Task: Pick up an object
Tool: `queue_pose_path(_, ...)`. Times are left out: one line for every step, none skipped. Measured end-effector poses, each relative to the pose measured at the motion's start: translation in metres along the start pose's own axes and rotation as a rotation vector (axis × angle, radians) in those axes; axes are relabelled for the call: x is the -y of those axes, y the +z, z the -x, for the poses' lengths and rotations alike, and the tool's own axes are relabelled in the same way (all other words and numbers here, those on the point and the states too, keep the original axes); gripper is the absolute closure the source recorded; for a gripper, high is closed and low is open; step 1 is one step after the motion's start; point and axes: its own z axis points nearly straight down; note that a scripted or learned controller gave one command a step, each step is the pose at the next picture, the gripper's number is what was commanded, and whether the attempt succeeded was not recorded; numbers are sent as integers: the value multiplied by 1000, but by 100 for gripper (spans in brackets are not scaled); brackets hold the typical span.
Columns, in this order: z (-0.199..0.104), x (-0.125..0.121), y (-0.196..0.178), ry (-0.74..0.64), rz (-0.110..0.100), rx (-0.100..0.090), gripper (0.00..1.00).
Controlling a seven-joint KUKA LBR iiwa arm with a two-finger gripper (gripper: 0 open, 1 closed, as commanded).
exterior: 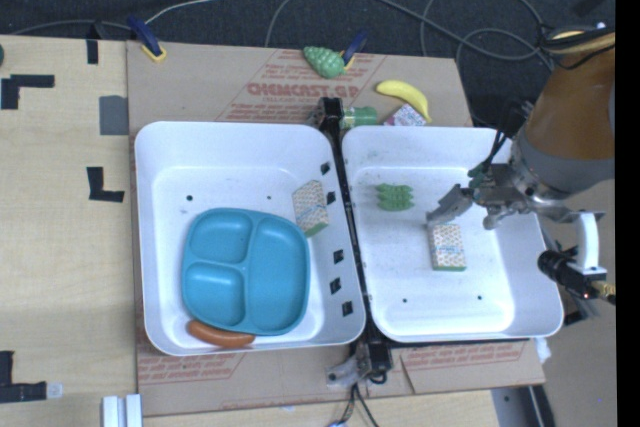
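Approach step: end effector [450,205] poised just above patterned box [447,246], right bin [500,315].
Finger state cannot be told; next move calls for descent onto the box.

Open white floor is left in the right bin [500,315] around a green ridged block [394,197] and a patterned rectangular sponge [447,246]; the left bin [160,215] is crowded by a blue divided plate [245,272].

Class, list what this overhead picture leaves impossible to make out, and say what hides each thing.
- Gripper: blurred and small in the camera view; its opening is unreadable.
- Patterned block: print too small to read.
- Orange sausage: upper edge tucked under the blue plate.
- Box behind the banana: partly covered, label unreadable.
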Motion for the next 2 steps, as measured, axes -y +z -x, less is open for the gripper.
queue_pose_path(20,-30,96,1,-3,0,0)
queue_pose_path(42,-25,141,0,6,3,0)
